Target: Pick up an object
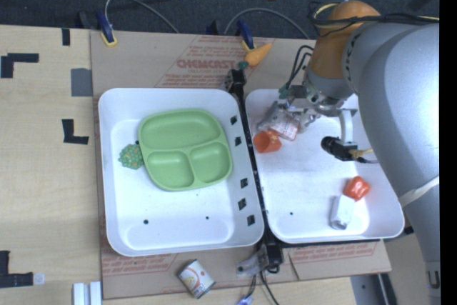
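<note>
Reaching from the right, arm (400, 89) covers the right bin's (314, 225) far corner; gripper (285, 121) hangs over an orange cup (268, 142) near the divider, finger spread unclear. Left bin (114, 175): green plate (186, 148). White bottle (344, 209) near front edge.

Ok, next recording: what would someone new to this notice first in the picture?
Probably the big grey arm with its orange band, reaching in from the right, its claw down in the right bin beside a small orange object. Next, the green divided plate in the left bin, a green bumpy object touching its left edge. A white bottle with an orange cap lies near the right bin's front corner.
</note>
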